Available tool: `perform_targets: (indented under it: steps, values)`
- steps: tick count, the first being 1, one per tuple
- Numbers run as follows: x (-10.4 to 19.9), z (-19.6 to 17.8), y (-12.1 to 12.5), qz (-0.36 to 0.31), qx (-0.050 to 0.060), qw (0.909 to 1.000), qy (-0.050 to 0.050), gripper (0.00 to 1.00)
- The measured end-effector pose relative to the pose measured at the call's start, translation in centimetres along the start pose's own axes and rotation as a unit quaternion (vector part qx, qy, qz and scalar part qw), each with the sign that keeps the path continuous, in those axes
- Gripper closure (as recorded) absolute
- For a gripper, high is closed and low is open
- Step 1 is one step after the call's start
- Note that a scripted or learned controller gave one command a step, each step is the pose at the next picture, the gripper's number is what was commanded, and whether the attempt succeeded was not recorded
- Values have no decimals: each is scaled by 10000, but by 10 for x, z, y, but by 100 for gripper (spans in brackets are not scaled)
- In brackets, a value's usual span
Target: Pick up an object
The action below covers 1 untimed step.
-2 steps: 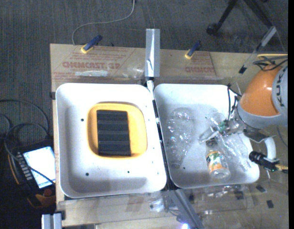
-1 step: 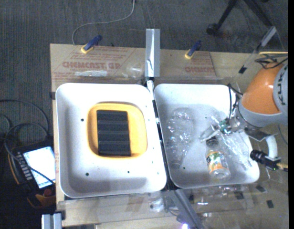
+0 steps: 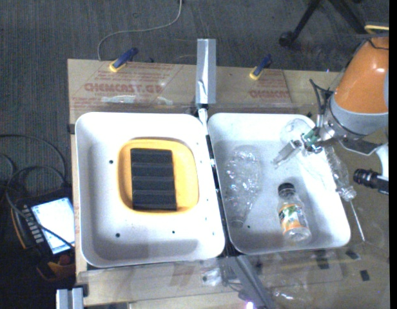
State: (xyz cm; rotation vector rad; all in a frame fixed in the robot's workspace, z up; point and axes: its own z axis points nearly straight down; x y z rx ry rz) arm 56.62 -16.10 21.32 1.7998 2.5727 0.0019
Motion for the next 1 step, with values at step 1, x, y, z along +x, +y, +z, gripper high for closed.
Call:
perform_targets:
  steps: [1]
  values:
    - [56,3,58,680,17,9977,7,100]
